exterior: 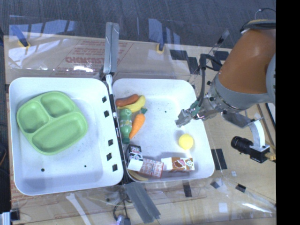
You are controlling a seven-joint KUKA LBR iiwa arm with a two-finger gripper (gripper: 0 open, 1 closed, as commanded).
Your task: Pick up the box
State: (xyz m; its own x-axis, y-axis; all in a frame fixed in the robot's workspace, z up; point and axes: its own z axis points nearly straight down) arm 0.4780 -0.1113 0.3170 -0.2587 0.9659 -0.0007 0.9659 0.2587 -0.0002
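Gripper (pixel 183 118) above right bin (pixel 165 85) right edge, finger state unreadable (blurred). Box (pixel 182 163) flat along front edge: descend straight, avoid yellow ball (pixel 186 141).

In my left bin (pixel 18 172) lies a green divided plate (pixel 51 122), toward its far left corner. In my right bin (pixel 161 86), against the wall shared with the left one, I see a toy hot dog (pixel 127 100), a banana (pixel 136 106), a carrot (pixel 137 124) and a green toy vegetable (pixel 124 121) clustered together. A yellow ball (pixel 186 141) sits apart, near the right wall.
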